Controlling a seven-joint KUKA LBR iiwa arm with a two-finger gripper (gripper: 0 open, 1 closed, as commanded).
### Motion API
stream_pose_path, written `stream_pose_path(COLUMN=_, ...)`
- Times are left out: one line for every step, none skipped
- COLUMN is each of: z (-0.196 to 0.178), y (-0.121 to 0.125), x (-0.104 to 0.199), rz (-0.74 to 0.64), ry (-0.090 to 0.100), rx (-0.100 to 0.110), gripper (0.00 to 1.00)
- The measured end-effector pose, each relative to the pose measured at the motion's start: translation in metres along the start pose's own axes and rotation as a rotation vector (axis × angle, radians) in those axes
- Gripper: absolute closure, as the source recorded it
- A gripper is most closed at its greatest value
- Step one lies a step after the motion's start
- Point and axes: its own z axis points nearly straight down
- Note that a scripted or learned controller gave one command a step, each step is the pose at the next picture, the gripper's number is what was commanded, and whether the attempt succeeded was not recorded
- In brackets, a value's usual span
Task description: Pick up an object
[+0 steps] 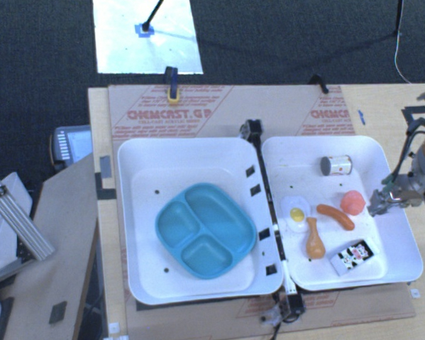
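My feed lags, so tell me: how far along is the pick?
Nothing looks picked yet. The can, pink ball, sausage, fried egg, drumstick and carton all lie in the right bin. The claw sits at that bin's right edge near the ball. Grasp and lift remain.

You see two smooth white plastic bins point(197, 149), slightly glossy; a glossy turquoise plastic divided plate point(205, 230); printed matt brown cardboard sheet point(216, 109) over the pale wooden bench point(99, 115).
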Motion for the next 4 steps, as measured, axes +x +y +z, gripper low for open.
stream_pose_path(z=-0.025, y=0.002, x=0.0, rz=0.0, ry=0.001, rx=0.002, gripper=1.0)
stream_pose_path(z=-0.033, y=0.017, x=0.056, rz=-0.006, ry=0.004, rx=0.003, gripper=1.0)
stream_pose_path(z=-0.04, y=0.03, x=0.107, rz=-0.005, ry=0.004, rx=0.005, gripper=1.0)
stream_pose_path(z=-0.031, y=0.04, x=0.169, rz=-0.007, ry=0.005, rx=0.007, gripper=1.0)
